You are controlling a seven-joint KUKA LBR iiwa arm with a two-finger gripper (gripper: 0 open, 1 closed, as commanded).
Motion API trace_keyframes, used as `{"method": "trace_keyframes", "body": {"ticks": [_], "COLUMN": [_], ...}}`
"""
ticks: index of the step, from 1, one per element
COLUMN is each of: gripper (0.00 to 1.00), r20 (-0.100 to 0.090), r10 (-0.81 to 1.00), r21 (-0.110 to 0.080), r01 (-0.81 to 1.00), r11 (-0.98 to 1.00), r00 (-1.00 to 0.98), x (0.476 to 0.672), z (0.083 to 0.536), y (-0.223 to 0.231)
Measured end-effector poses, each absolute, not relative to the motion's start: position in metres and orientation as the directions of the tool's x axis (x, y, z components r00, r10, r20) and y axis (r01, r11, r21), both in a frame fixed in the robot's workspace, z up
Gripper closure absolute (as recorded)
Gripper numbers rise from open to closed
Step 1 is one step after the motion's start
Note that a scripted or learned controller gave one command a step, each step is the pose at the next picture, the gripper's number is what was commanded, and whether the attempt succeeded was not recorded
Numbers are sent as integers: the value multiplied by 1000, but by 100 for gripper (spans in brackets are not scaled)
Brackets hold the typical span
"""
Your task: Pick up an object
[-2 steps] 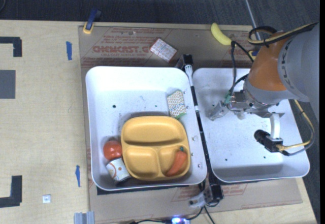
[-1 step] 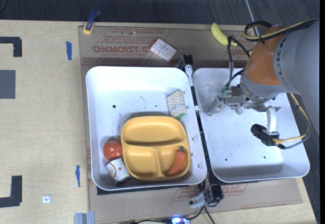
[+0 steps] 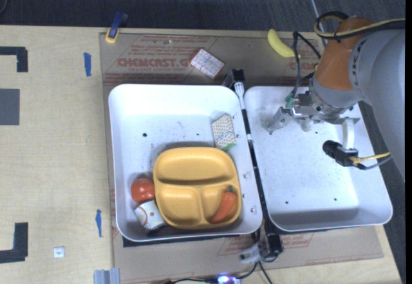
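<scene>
Camera view: fingers [image 3: 278, 123] over right bin [image 3: 309, 205]; apart or together, cannot tell.

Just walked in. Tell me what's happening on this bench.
A grey KUKA arm reaches in from the right, its gripper low over the right bin, with nothing seen held. The pickable things sit in the left bin: a yellow divided tray holding a toy carrot, a tomato, a small can and a patterned packet.

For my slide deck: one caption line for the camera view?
KUKA arm's gripper hovers in the right bin; left bin holds a yellow divided tray.
</scene>
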State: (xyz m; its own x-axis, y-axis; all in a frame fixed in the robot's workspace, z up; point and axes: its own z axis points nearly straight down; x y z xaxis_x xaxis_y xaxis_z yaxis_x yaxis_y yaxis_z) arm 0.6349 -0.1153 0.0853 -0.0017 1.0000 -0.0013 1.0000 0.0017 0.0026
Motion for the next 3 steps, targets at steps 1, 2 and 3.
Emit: {"method": "trace_keyframes", "body": {"ticks": [1, 2, 3], "gripper": [100, 100, 100], "r20": [-4, 0, 2], "r10": [1000, 1000, 1000], "r21": [6, 2, -2], "r01": [1000, 1000, 1000], "r11": [4, 2, 2], "r00": [-4, -2, -2], "x": [636, 571, 509], "z": [96, 216, 241], "y": [-115, -74, -49]}}
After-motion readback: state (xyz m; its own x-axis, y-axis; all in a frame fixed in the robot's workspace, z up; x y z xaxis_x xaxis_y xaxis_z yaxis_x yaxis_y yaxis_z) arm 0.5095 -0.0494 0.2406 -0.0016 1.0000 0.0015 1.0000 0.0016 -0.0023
